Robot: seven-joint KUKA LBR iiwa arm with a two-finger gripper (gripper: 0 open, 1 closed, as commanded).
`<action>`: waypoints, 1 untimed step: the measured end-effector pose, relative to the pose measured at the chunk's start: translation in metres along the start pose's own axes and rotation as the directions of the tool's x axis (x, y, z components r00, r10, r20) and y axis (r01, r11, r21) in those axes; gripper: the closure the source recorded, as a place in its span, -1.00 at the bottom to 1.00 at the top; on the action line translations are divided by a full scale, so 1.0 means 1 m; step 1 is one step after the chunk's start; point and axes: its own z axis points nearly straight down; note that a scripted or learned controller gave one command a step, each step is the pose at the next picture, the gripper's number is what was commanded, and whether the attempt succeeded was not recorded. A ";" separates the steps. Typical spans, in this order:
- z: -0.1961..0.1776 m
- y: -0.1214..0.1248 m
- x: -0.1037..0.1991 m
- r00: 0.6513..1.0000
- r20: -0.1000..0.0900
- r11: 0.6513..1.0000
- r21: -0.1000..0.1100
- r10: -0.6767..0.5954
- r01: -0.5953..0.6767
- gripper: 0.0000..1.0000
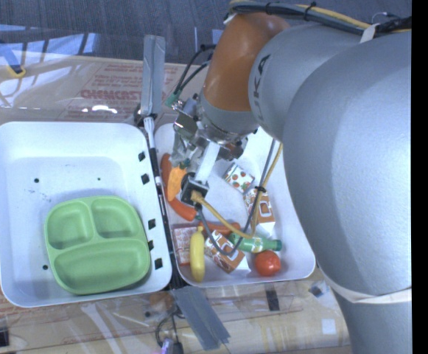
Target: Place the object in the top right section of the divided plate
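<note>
– Where is the gripper point(186, 167) found?
– Low in the right bin point(293, 231), toward 10 o'clock, just over a carrot point(172, 181). Whether it is spread or closed cannot be told, so no hold is claimed.
– And the object?
– The carrot is judged to be meant. A banana point(197, 255) is seen at 7, a tomato point(267, 262) at 5.
– The plate point(99, 265)?
– Laid flat toward 6 o'clock in the left bin point(22, 161), so its top right section point(114, 216) can be reached from above.

We locate the divided plate point(96, 245) in the left bin point(22, 153), lower left of the frame. In the right bin point(293, 234), lower centre, the banana point(197, 257) lies left of the tomato point(267, 262), with packets point(264, 209) above them.
</note>
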 end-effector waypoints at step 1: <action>0.046 -0.074 0.041 0.941 0.000 0.941 -0.001 -0.339 0.339 1.00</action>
